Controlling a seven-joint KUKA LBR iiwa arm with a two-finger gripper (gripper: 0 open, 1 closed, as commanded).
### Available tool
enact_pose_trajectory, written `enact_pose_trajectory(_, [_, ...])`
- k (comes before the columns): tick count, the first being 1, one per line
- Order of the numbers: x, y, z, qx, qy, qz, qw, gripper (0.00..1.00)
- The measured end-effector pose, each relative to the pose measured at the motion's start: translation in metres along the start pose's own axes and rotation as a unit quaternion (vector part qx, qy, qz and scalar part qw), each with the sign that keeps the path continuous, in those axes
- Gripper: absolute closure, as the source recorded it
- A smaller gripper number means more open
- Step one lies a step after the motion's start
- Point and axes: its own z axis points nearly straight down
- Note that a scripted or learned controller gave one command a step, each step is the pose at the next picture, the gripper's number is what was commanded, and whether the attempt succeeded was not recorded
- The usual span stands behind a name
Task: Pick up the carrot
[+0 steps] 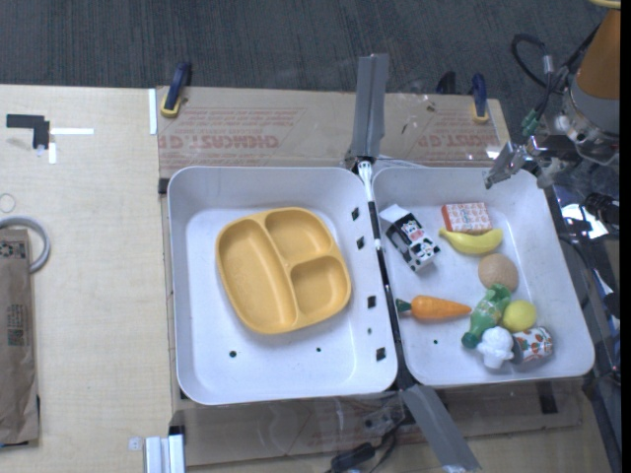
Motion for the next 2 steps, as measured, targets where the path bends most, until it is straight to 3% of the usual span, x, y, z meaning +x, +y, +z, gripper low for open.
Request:
enact_pose_trajectory(1, [0.043,-0.011,0.095,0.0,0.0,-0.052,0.9986,0.0])
enact_pose_trajectory(2, [0.074,-0.052,0.023,-0.001,0.0,-0.143,0.9897,0.0])
